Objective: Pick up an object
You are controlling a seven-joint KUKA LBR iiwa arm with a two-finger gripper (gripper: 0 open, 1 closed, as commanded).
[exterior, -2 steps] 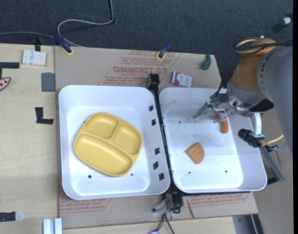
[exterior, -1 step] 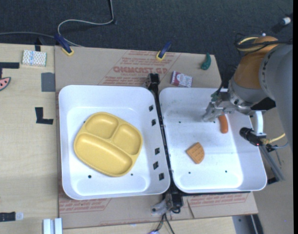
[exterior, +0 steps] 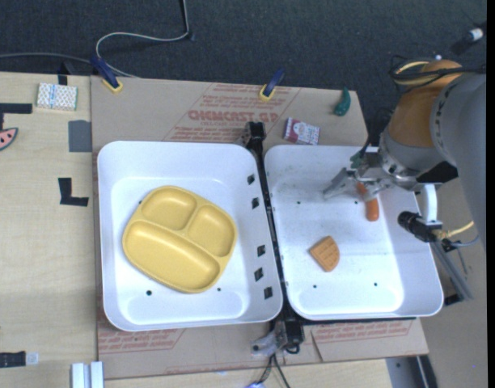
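A small orange carrot-like piece [exterior: 371,208] is lying in the right bin [exterior: 409,297], seemingly lengthwise toward its near wall, just beside the gripper [exterior: 354,183], whose fingers are spreading apart

Two white bins [exterior: 183,153] on brown cardboard [exterior: 223,111] printed with red lettering. Yellow divided plate [exterior: 179,237] well left of the grey end effector [exterior: 354,183]. Orange cylinder [exterior: 371,208] just beside it, tan wedge [exterior: 324,253] below. Pale wooden table [exterior: 37,217] with black tape marks.
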